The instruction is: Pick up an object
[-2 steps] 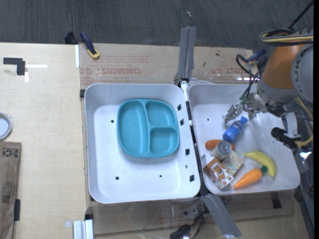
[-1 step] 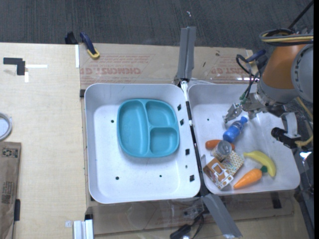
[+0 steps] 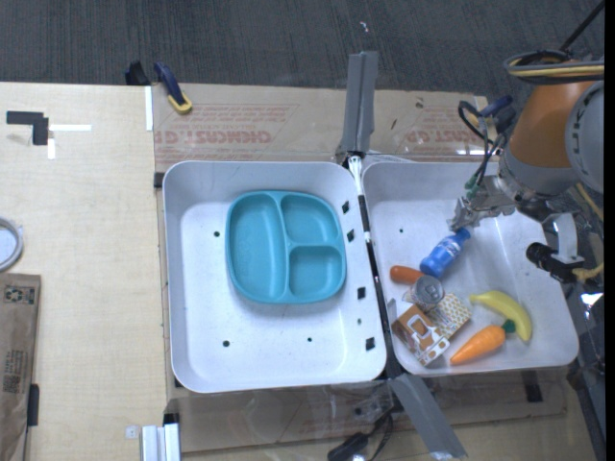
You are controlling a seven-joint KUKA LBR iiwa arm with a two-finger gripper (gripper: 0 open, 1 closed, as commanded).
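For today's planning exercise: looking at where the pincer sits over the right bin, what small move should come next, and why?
Probably a short descent onto the blue bottle. The pincer hovers at the bottle's upper end, apparently not yet gripping it, and the bottle lies apart from the banana and carrot, so it looks the nearest target.

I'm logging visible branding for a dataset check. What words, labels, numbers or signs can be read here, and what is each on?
Red print on the cardboard sheet behind the bins: upside down and mirrored, too blurred to read for certain.
Recycling-type symbol on the brown paper bag at the left edge: a sign, no legible words.
Patterned box in the right bin: print too small to read.
Blue bottle label: unreadable.
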